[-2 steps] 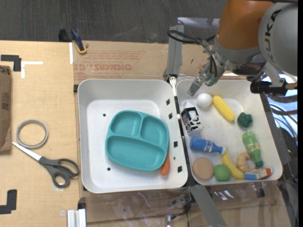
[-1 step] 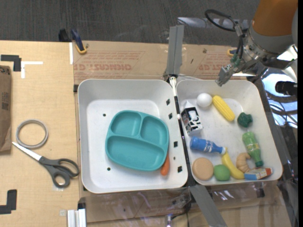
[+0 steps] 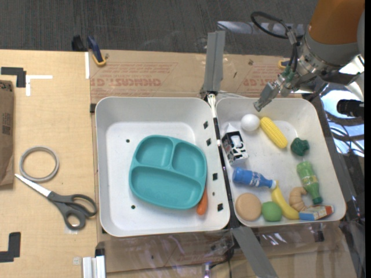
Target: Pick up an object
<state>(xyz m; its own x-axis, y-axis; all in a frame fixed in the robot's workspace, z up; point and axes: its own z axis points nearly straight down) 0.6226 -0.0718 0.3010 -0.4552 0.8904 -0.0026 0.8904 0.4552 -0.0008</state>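
Seen from above, the tool (image 3: 262, 102) hung over the far-left corner of the right bin (image 3: 322, 133), its dark fingers drawn to a narrow tip with nothing between them; whether they were pressed fully together could not be told. The grey arm (image 3: 333, 30) with its orange band reached in from the far right.

Just near of the tool lay a white ball (image 3: 250, 123), and beside it on the right a corn cob (image 3: 273, 132), its long axis running from far-left to near-right. A black-and-white box (image 3: 234, 147) sat against the bin's left wall. A blue bottle (image 3: 253, 179) lay on its side, cap pointing right and slightly near. A banana (image 3: 283, 202) curved from the bottle's cap toward the near wall. A green bottle (image 3: 309, 182) lay lengthwise from far to near by the right wall, with a dark green broccoli piece (image 3: 299, 147) far of it. Along the near wall crowded a tan round (image 3: 248, 207), a green ball (image 3: 271, 211), and a small red-and-white tube (image 3: 316, 214). The middle of the right bin, between corn and bottles, was bare white floor.

The left bin (image 3: 110, 155) held a teal divided plate (image 3: 168, 172), with a carrot (image 3: 202, 202) touching its near-right edge. On the counter (image 3: 46, 120) at left lay scissors (image 3: 61, 201) and a tape roll (image 3: 39, 163).
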